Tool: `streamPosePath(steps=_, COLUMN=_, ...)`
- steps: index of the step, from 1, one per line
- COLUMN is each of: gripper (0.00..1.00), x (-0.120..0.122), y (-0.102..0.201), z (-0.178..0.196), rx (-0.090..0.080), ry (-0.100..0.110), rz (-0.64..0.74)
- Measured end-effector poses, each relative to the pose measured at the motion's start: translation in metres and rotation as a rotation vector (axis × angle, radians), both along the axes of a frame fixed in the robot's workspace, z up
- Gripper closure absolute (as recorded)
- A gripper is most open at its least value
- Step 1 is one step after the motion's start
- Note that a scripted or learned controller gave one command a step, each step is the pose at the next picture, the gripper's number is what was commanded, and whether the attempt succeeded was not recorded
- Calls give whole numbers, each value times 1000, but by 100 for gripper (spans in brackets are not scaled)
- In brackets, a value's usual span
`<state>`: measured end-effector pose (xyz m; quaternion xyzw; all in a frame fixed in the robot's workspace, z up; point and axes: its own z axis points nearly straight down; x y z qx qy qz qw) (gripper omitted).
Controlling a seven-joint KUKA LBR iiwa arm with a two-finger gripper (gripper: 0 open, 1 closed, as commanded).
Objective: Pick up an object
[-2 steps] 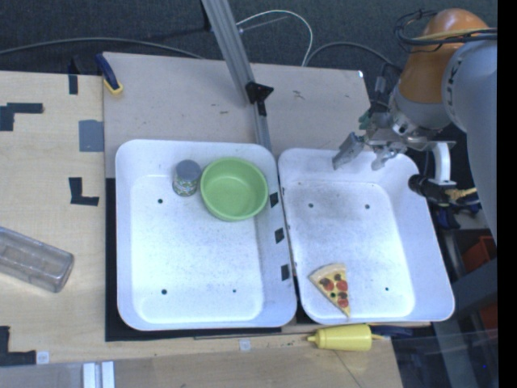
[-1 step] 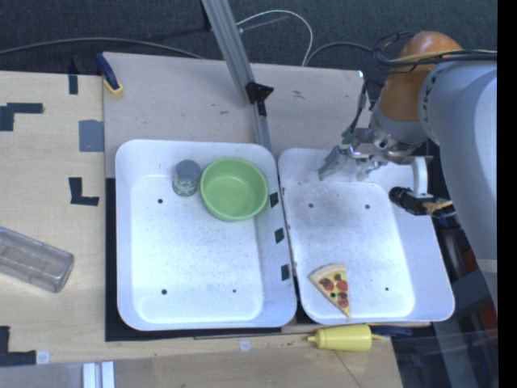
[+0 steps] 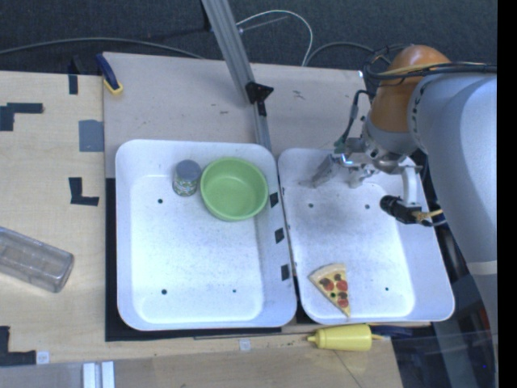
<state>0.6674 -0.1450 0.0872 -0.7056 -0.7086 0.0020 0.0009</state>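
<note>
Near the right bin's [image 3: 420,293] front edge, pizza slice [image 3: 332,284], well apart from the gripper [image 3: 335,170], grip state unclear.

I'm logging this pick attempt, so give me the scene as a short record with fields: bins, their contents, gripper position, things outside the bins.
left bin: green bowl and a small can beside it, both near the far edge
right bin: toy pizza slice near the front edge
gripper: over the far part of the right bin, nothing seen between its fingers
outside bins: yellow bottle lying in front of the right bin; clear plastic container on the bench at left
</note>
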Motion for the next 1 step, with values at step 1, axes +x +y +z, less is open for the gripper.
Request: streamPosePath(steps=1, gripper=100, x=1, y=1, z=11, rx=-1, ry=-2, rz=1)
